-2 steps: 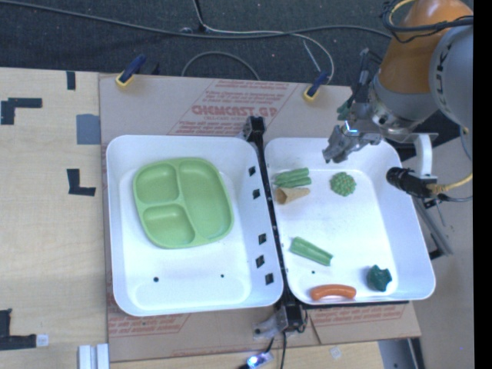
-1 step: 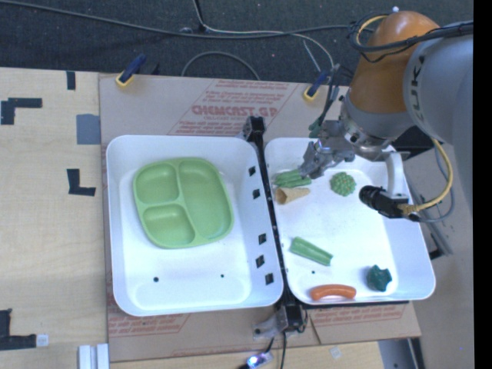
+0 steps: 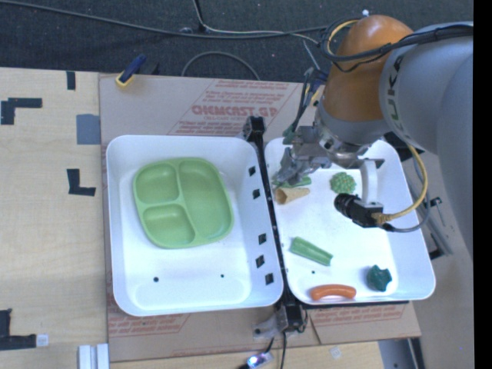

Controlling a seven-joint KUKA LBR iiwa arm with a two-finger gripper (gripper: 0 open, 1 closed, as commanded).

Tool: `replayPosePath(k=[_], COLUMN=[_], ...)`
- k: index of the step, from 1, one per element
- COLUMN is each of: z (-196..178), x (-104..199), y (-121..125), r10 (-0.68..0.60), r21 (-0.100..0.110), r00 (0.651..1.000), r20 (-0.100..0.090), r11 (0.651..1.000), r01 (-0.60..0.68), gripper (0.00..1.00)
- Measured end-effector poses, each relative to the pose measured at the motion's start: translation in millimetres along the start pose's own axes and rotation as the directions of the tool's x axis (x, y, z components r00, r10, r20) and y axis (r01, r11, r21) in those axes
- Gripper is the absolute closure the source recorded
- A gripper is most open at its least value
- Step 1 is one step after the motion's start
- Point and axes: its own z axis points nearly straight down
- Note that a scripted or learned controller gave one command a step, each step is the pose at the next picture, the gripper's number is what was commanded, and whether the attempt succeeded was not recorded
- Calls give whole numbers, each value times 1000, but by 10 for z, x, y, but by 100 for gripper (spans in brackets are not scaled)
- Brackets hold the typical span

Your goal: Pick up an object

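Gripper (image 3: 294, 167) is being held low over the upper left corner of the right white bin (image 3: 407, 229), just above a tan cone-shaped piece (image 3: 291, 194); its grip state cannot be told. Both bins are being supported on brown cardboard (image 3: 223, 106) over a pale wooden bench (image 3: 46, 229), with dark carpet (image 3: 92, 21) and black cables (image 3: 231, 29) lying beyond. A green divided plate (image 3: 182, 202) is being held in the left bin (image 3: 123, 283).

left bin (image 3: 123, 229): green divided plate (image 3: 183, 202) | bench: cardboard sheet (image 3: 223, 106), blue-yellow clamp (image 3: 131, 71) | floor: black cables (image 3: 201, 26)
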Motion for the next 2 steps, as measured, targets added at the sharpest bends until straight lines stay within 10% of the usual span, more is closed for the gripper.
replayPosePath(k=[2], z=[64], x=[941], y=[-251], r10=[-1], r21=[0], r00=[1000], r20=[1], r11=[1000], r01=[1], gripper=[100])
